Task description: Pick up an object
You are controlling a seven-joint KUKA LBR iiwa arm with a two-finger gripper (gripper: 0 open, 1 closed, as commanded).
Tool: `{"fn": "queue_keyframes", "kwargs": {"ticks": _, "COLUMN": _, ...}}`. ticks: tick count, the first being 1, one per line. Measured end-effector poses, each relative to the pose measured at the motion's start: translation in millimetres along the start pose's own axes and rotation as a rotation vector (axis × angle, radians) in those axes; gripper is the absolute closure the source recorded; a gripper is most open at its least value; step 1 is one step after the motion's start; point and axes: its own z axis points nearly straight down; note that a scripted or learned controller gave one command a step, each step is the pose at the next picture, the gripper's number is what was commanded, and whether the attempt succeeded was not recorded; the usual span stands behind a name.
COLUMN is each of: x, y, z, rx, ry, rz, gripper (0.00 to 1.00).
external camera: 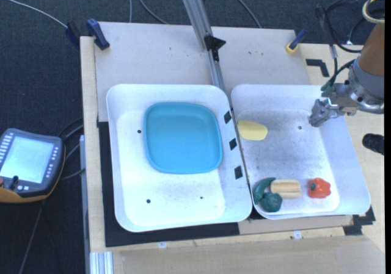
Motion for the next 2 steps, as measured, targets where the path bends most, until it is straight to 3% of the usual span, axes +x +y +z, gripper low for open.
{"fn": "queue_keyframes", "kwargs": {"ticks": 2, "x": 112.6, "y": 28.4, "z": 7.4, "rx": 0.005, "ry": 0.003, "rz": -0.005, "gripper": 1.00}}
